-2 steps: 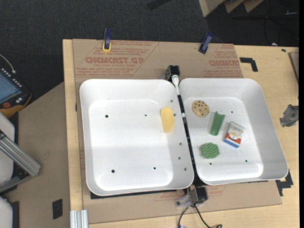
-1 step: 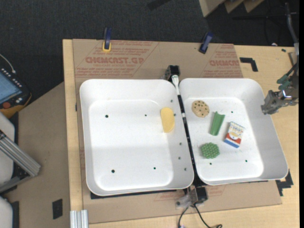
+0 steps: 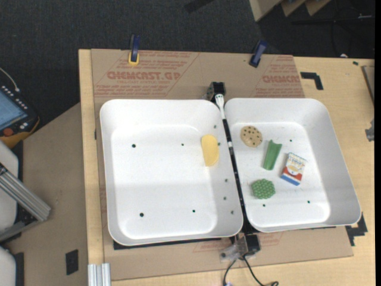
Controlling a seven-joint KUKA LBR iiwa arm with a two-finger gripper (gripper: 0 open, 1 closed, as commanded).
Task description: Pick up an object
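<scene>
A yellow oblong object (image 3: 209, 150) lies near the right wall of the left bin (image 3: 119, 177). The right bin (image 3: 333, 159) holds a round chocolate-chip cookie (image 3: 251, 136), a green stick-shaped object (image 3: 271, 155), a small red, white and blue carton (image 3: 293, 168) and a round green bumpy object (image 3: 262, 188). All of them rest flat on the bin floors, apart from one another.
The two bins sit on a brown cardboard sheet (image 3: 178, 70) held by two blue clamps (image 3: 134, 47) at its far edge. A black bracket (image 3: 216, 91) and cable run between the bins. Dark floor surrounds the bench; metal framing (image 3: 18, 189) is at the left.
</scene>
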